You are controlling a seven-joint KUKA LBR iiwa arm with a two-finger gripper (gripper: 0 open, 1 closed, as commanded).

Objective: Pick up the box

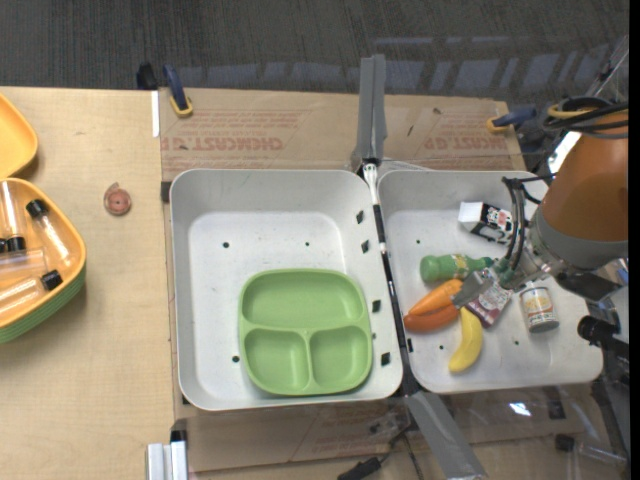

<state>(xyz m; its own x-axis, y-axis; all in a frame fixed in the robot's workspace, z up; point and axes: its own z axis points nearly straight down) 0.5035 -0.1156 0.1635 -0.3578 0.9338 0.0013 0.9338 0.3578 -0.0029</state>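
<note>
- Yellow and curved, the plastic banana (465,342) lies nearest the front of the right-hand shallow white bin (500,373), running from mid-bin down toward the front wall.
- Just left of the banana's upper end is the orange carrot-shaped toy (434,308), angled across the floor of the bin, its right end close to the gripper.
- To the right of the banana stands a small white jar with a yellowish label (540,308), apart from the fruit and near the arm.
- The two-finger gripper (487,293) sits low in the middle of the right bin, above the banana's top end; a small dark reddish packet-like item (489,308) is right at its tip, but whether the jaws are clenched on it or released cannot be told from this angle.
- Behind the gripper, a green plastic bottle-shaped toy (452,266) lies on its side, pointing toward the arm.
- The grey arm with its orange band (592,193) comes in from the right and covers the right bin's far right part.
- Farther back in the same bin lies the small white box with black printing (485,219), resting flat on the bin floor, well apart from the gripper and untouched.
- In the left-hand white bin (200,268), a light green three-compartment plastic tray (305,331) sits toward the front.
- Brown cardboard (270,138) lies beyond both bins at the far side of the bench.
</note>
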